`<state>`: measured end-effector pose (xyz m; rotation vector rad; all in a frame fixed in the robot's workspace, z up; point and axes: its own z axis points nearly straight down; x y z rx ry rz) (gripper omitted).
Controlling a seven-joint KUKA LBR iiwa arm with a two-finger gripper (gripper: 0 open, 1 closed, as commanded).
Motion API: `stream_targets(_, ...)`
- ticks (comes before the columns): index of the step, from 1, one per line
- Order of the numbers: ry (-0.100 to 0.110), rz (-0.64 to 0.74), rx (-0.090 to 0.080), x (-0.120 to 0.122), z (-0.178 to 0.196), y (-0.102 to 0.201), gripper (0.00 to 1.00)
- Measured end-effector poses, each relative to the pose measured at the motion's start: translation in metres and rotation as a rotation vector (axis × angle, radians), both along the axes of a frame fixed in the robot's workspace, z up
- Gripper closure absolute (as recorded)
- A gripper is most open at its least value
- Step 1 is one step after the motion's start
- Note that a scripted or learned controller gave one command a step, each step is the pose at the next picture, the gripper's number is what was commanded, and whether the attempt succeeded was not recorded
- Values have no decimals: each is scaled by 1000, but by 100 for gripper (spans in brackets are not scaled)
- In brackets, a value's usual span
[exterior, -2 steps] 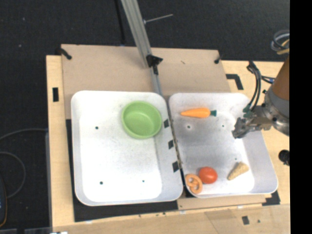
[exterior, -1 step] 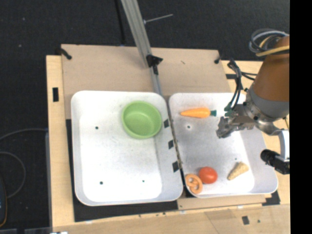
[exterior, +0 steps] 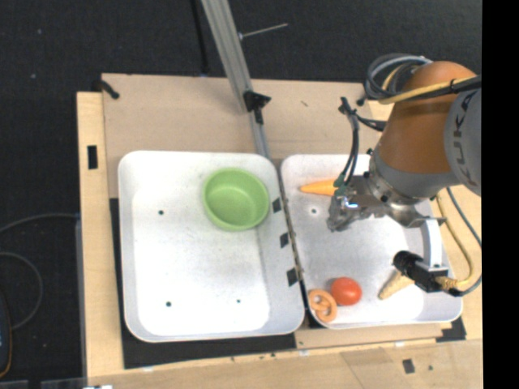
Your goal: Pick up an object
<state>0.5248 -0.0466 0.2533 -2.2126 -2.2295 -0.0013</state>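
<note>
The arm hides the carrot's right end and part of the right bin. The orange, pointed carrot lies at that bin's far left, just beside the pincer; pincer's state: cannot tell.

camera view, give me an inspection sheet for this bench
surface: wooden bench bearing left bin and right bin
job's things: green bowl in left bin; carrot, red tomato, pretzel-like piece, tan cone in right bin
clutter: nothing seen
grippers: claw low over right bin, beside the carrot
cables: black hoses on arm; yellow cable at right
surroundings: dark floor, metal post
</note>
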Motion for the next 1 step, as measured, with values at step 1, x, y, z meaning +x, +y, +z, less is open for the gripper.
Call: stream_targets(1,-1,0,0,13,-6,51,100)
